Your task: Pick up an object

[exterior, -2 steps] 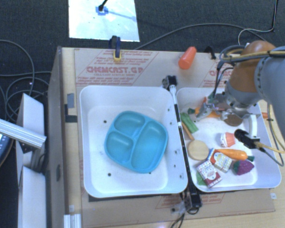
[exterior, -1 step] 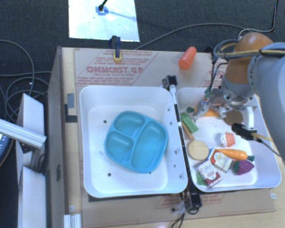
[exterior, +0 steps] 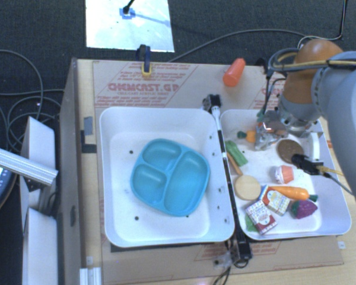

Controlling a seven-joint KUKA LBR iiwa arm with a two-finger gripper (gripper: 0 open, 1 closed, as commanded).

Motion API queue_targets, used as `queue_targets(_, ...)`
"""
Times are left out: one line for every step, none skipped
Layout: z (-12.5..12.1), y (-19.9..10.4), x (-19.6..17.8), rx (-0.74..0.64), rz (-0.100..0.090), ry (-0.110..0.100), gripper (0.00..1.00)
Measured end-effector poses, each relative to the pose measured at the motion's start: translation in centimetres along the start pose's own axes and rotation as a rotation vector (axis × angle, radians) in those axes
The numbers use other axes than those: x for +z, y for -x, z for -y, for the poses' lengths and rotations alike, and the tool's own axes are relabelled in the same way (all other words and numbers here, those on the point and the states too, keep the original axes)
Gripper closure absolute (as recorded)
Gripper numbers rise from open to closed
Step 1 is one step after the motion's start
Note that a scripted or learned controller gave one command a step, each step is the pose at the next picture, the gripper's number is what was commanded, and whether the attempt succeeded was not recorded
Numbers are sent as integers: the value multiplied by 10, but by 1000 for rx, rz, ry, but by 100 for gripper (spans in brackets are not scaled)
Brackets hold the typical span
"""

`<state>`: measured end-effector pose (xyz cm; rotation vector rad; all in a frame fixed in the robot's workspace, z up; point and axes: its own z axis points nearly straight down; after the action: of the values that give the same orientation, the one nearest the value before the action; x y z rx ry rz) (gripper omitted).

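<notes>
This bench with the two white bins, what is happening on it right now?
A grey robot arm reaches in from the right, and its gripper is low in the upper part of the right bin, near the toy food there. That bin holds a carrot, a round cracker, a brown disc, a purple piece and small cartons. The left bin holds a blue divided plate. I see nothing lifted yet.

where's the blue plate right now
In the camera view the blue divided plate lies in the middle of the left white bin, apart from the toy food, which all sits in the right bin.
</notes>
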<state>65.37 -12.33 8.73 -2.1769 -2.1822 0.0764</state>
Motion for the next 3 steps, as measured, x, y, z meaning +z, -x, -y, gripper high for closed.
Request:
queue_targets(22,72,-78,1,10,82,100)
queue_targets(22,70,-77,0,8,80,0)
queue_targets(32,71,2,1,9,83,0)
